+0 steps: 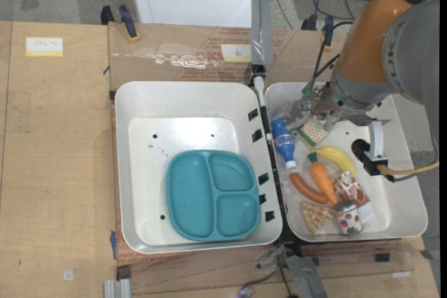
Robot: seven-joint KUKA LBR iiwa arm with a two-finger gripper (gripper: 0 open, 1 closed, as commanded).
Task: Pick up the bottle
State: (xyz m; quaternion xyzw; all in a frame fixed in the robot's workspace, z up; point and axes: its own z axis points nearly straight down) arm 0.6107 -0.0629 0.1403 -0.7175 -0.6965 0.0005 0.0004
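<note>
The bottle (pixel 283 143) is small and clear with a blue label and a white cap. It lies on its side along the left wall of the right bin (pixel 412 220). My gripper (pixel 309 110) hangs low over the back of that bin, just up and to the right of the bottle. The grey wrist and orange band rise behind it. Nothing shows held in the gripper, and the bottle rests on the bin floor apart from it.
Beside the bottle lie a square cracker (pixel 313 130), a banana (pixel 336 157), a carrot (pixel 323 181), a sausage (pixel 307 189), a waffle wedge (pixel 316 217) and a small can (pixel 350 220). A teal divided plate (pixel 211 195) sits in the left bin (pixel 133 150).
</note>
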